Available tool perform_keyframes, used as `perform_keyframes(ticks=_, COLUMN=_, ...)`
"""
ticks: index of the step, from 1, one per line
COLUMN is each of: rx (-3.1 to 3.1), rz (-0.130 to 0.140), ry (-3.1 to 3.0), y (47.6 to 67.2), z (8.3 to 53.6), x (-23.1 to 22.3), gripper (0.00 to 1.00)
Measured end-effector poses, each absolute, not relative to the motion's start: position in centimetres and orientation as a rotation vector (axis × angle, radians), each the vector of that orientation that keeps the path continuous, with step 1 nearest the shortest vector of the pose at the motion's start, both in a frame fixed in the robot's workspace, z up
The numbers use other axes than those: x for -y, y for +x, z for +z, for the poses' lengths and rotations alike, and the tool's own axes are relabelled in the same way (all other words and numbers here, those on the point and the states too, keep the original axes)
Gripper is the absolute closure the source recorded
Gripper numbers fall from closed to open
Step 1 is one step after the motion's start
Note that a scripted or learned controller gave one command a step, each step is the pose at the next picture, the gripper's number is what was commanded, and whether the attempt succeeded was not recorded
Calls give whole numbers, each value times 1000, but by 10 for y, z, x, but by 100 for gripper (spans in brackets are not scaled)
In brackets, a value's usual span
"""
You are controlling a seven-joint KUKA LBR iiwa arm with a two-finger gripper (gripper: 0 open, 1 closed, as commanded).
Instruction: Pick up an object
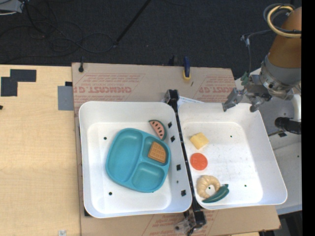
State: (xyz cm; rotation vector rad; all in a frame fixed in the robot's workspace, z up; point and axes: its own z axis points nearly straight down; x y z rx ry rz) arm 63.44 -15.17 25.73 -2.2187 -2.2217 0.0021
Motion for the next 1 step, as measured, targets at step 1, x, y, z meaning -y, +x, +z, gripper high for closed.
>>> perform_keyframes(ticks=1, rx=2213, rz=13, ry=-2209, y=617, z=132, x=119, gripper=0)
